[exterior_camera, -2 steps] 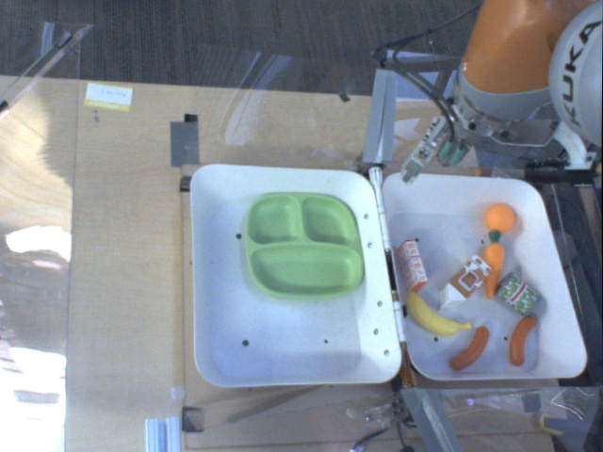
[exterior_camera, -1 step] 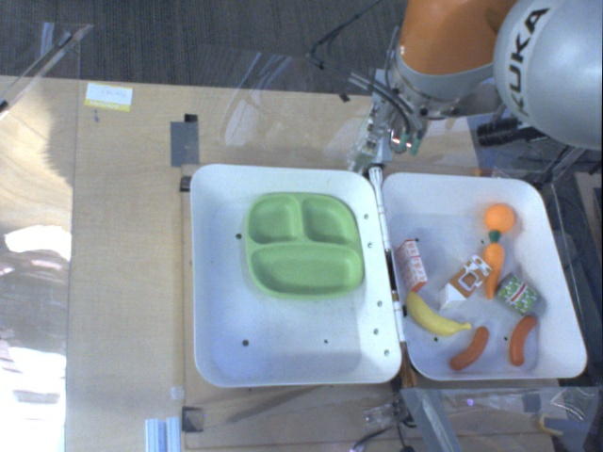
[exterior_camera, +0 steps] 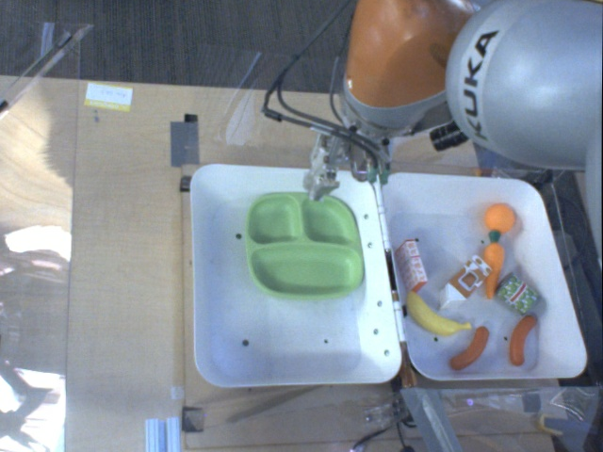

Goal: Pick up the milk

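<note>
Green plate [exterior_camera: 304, 245] lies in the left bin [exterior_camera: 221, 347], and our gripper [exterior_camera: 325, 179] hangs over its far rim; whether it is open or closed we cannot tell. The milk [exterior_camera: 469, 281] lies in the right bin [exterior_camera: 556, 243], beside the carrot [exterior_camera: 494, 256] and above the banana [exterior_camera: 435, 316]. From the gripper it is to the right and nearer the camera, its long axis slanted. We judge the arm must cross the wall between the bins.

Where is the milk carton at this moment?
The milk carton lies in the right bin, near its middle, touching the carrot on its right, with the banana just below-left. The pincer hangs over the left bin's top edge.
</note>
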